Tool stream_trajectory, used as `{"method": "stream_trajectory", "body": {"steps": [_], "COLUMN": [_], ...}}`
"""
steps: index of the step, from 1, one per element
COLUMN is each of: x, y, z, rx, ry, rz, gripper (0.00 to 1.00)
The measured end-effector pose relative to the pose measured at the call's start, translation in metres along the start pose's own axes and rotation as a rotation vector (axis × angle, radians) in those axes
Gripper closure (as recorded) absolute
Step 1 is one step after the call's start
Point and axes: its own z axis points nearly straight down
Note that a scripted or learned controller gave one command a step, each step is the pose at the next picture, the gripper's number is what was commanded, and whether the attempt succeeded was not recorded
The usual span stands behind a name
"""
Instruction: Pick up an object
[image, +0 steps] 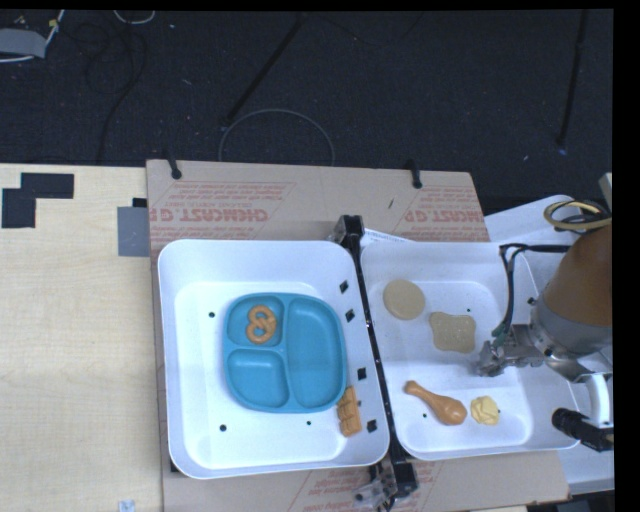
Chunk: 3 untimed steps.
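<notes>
Two shallow white bins sit side by side mid-frame on a cardboard sheet (310, 205) w/ red print.

Left bin (190, 270): holds a blue divided tray (300, 360) w/ three compartments. A pretzel (261, 323) lies in the tray's upper-left compartment. An orange-brown snack piece (348, 411) lies on the bin floor, just off the tray's lower-right corner, near the divider between bins.

Right bin (440, 262): four items. A round tan disc (404, 299) sits upper left. A squarish tan slab (453, 332) is just lower right of the disc, apart from it. A drumstick-shaped piece (436, 400) lies lower centre, thin end pointing upper left. A small pale yellow lump (485, 410) is just right of the drumstick's fat end; can't tell if they touch.

Arm comes in from the right edge, orange band (590, 275) visible at mid-right. Gripper (492, 360) is down inside the right bin, right of the slab and above the yellow lump, near both but not clearly touching either. Jaws: too small and dark to read, so can't tell how far open they are; nothing is seen between them.

Bench (70, 330) at left is light wood w/ a few dark patches at upper left. Cables (270, 125) run over the dark floor along the top.
</notes>
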Motion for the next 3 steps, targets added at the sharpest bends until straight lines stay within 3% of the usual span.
{"method": "stream_trajectory", "body": {"steps": [1,3], "x": [-0.006,-0.005], "y": [-0.002,0.004], "z": [-0.062,-0.145], "rx": [-0.004,-0.003], "ry": [-0.002,-0.002], "rz": [-0.002,-0.007], "gripper": [1.00,1.00]}}
